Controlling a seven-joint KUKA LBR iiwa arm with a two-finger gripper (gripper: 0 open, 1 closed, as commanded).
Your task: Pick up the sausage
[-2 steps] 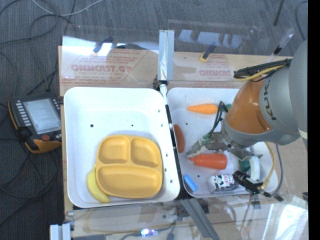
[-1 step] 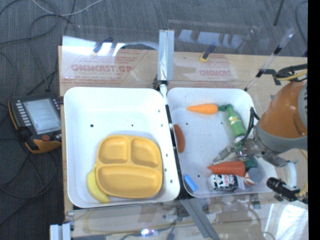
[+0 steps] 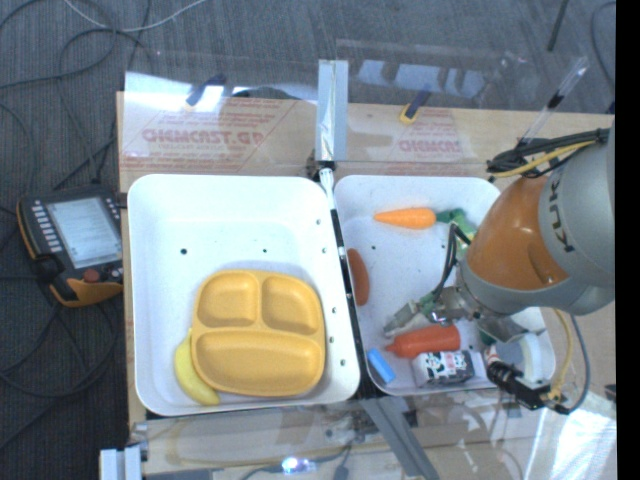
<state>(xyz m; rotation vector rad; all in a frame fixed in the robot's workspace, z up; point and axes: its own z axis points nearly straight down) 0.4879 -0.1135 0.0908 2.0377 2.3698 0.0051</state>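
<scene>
The sausage (image 3: 358,276) is a dark brown-red oblong lying along the left wall of the right bin (image 3: 400,193). My gripper (image 3: 420,314) hangs low over the front middle of that bin, about a hand's width right of the sausage and apart from it. Just below the gripper lies a brighter red-orange cylinder (image 3: 425,341). The grey and orange arm (image 3: 530,248) covers the bin's right side.
An orange carrot (image 3: 405,218) with a green top lies at the back of the right bin. A small blue piece (image 3: 380,366) and a black-and-white carton (image 3: 445,368) sit at its front. The left bin (image 3: 200,208) holds a yellow divided tray (image 3: 260,330) and a banana (image 3: 190,373).
</scene>
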